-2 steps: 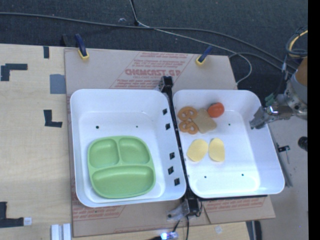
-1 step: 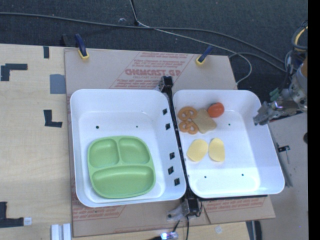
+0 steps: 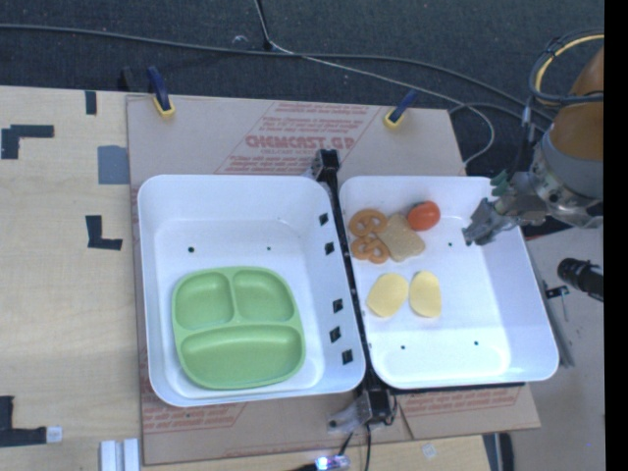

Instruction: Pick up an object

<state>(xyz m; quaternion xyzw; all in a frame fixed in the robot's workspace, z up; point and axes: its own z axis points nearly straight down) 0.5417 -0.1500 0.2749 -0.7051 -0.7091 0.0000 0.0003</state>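
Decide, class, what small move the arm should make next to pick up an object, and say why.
Probably shift the hand left and down toward the red tomato-like piece. The hand sits at the right bin's far right rim, apart from every item, and that red piece lies nearest, with bare bin floor between.

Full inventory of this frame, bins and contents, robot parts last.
Shallow white plastic bins: 2, white, side by side on the bench.
Green divided plastic plate: 1, green, left bin, near side.
Brown pretzel-shaped toy: 1, orange-brown, right bin, by the divider.
Tan flat slice: 1, tan, touching the pretzel.
Red round toy: 1, red, right bin, far side.
Pale yellow oval pieces: 2, yellow, right bin, middle.
Gripper: 1, grey, over the right bin's right rim.
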